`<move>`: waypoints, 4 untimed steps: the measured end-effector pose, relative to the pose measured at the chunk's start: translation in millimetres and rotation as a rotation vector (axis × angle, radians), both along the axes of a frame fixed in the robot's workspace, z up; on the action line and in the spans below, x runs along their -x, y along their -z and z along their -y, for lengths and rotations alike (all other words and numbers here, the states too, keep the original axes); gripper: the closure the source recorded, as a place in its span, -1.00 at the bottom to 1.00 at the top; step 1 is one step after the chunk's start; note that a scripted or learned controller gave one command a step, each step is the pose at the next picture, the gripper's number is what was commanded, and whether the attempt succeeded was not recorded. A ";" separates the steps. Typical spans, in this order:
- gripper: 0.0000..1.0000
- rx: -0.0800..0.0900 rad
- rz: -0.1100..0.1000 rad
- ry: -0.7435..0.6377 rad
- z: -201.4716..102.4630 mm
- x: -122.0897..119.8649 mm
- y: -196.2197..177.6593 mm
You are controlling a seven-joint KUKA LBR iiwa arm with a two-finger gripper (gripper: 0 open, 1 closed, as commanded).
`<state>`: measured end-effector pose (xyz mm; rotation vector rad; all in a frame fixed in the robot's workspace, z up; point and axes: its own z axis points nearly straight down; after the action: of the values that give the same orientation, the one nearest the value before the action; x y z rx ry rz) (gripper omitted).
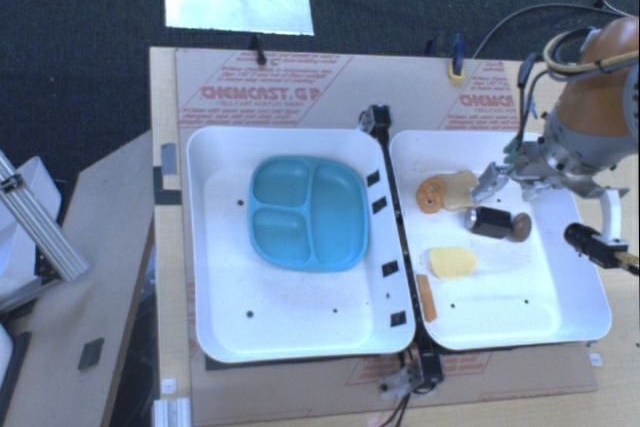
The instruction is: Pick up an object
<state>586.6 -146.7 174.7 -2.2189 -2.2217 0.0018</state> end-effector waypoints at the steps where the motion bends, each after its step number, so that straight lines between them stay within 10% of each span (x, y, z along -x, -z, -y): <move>1: -1.00 0.001 0.003 0.000 -3.0 -4.2 60.8; 2: 1.00 0.004 0.012 0.001 -1.5 -6.3 45.2; 4: 1.00 0.002 0.007 -0.004 -8.7 -16.5 -61.0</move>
<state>603.1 -138.0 235.7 -2.2184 -2.2307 -0.0041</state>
